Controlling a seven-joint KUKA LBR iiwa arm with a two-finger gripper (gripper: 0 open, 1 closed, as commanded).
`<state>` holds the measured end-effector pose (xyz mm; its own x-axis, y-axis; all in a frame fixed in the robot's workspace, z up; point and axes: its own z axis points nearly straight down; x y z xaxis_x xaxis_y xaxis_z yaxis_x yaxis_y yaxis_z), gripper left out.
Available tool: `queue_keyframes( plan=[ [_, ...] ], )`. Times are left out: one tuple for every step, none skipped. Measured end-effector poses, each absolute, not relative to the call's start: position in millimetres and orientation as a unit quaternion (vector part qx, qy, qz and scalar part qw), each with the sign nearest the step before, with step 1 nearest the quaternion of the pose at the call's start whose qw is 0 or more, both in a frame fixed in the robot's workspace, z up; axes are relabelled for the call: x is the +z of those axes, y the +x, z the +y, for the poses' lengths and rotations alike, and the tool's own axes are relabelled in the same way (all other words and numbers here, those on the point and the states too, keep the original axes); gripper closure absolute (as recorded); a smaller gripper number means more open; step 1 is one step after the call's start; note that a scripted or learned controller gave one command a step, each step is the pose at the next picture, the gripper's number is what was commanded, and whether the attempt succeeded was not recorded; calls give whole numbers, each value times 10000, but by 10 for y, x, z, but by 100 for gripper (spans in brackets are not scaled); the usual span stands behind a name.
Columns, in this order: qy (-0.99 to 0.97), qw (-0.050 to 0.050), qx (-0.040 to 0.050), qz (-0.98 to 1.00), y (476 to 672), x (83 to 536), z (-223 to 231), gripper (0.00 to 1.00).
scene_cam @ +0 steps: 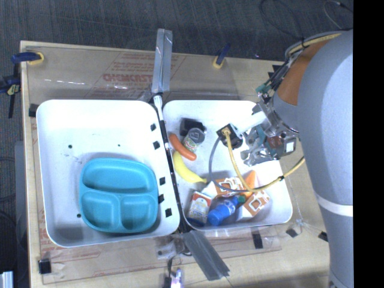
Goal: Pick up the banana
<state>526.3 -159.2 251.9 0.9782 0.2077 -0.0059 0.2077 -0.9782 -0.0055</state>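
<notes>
**Q:** Gripper [259, 150] position and state?

**A:** It hangs over the right part of the right bin [277, 211], below the grey arm [327, 101] with its orange band. Its metal fingers point toward the bin's middle. How far they stand apart cannot be told from this slant, and nothing is seen between them. A yellow cable [235, 161] and a grey cable [213, 152] loop down from the wrist over the bin.

**Q:** Where is the banana [186, 171]?

**A:** It lies in the right bin, close along the left wall, curved, with one end toward the bin's middle. It is well apart from the gripper.

**Q:** What lies around it?

**A:** An orange carrot [182, 147] lies just above it, and a tin can [194, 138] beside a black object [191, 125] farther up. Toward the near wall sit small cartons [201, 204] and a blue bottle [222, 211].

**Q:** And the left bin [60, 125]?

**A:** It holds a blue divided tray [120, 194] with three compartments, set toward the near side.
</notes>
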Motion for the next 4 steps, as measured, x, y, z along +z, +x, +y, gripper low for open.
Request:
queue_keyframes(
  plan=[
    [-9913,26,42,-1315,5499,2247,-1026,100],
    [-9907,45,76,-1357,5495,2330,-1012,100],
    [-9907,45,77,-1359,5495,2330,-1010,0],
    [-9887,-12,-89,-1494,5507,1121,-1595,0]
  ],
)
